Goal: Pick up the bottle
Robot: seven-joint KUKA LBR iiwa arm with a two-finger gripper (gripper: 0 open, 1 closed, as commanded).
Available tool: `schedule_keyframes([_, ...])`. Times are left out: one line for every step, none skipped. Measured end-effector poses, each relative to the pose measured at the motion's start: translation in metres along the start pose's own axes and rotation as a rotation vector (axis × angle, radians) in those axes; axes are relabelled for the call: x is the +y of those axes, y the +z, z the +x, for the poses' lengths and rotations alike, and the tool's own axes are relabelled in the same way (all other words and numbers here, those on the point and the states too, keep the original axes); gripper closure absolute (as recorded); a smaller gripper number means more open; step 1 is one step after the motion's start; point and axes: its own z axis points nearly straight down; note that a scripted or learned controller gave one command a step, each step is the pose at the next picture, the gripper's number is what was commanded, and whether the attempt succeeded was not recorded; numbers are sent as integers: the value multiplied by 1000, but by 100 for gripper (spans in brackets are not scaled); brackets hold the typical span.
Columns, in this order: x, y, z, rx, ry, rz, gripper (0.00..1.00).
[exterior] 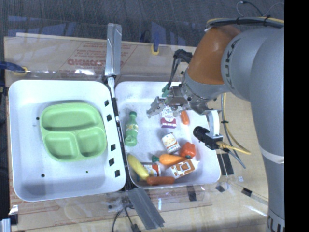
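Bench carries two white bins; right bin point(207, 178) holds the clutter. Near edge: banana point(137, 167), carrot point(170, 159). Farther in, bottle point(131, 128) lies against the left wall, long axis near-to-far, cap far. Gripper point(169, 104) hangs farther and right of it, over a small carton point(168, 118); finger state unclear. Bottle lies left and nearer.

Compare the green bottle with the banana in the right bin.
The bottle is green with a pale label; the banana is plain yellow. The bottle lies straight, along the bin's left wall; the banana is curved and lies at a slant near the front corner. The bottle lies apart from other things; the banana touches the pile of food items. Both lie flat in the right bin.
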Motion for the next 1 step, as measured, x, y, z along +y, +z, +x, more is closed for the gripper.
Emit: schedule_keyframes([36, 95, 9, -1, -156, -1, 0])
